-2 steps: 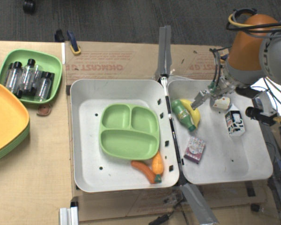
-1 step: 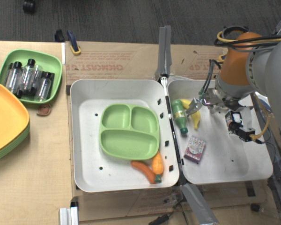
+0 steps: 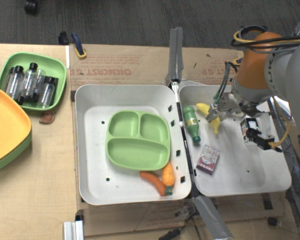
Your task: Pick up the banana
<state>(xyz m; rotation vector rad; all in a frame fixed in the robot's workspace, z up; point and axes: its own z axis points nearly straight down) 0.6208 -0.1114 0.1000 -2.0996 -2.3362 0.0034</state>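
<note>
The bench [image 3: 40, 204] carried two shallow white bins side by side. The left bin [image 3: 90, 149] held a green divided plate [image 3: 138, 140], with a carrot [image 3: 154, 182] and a small orange vegetable [image 3: 168, 174] lying just beside its near right corner. The right bin [image 3: 240, 179] held a green bottle [image 3: 191, 124] near its left wall, a small pink-and-purple packet [image 3: 208, 159] nearer the viewer, and the banana [image 3: 210, 115] toward its far left part. To the far left of the bench stood a green tray of dark-capped bottles [image 3: 32, 81] and a stack of yellow plates [image 3: 7, 131].

The arm [image 3: 262, 64] reached in from the right and bent down over the far part of the right bin. The gripper [image 3: 217, 109] was positioned directly at the banana, overlapping the middle of the fruit, with yellow visible on both its left and near sides. The spacing of the claw could not be determined; its tips were hidden against the fruit and the wrist hardware.

Task status, as a judgement: the approach was complete and the tool was at the target. The banana appeared to lie on or very close to the bin floor, so no lift was confirmed. A secure grasp and the raise remained to be verified.
</note>
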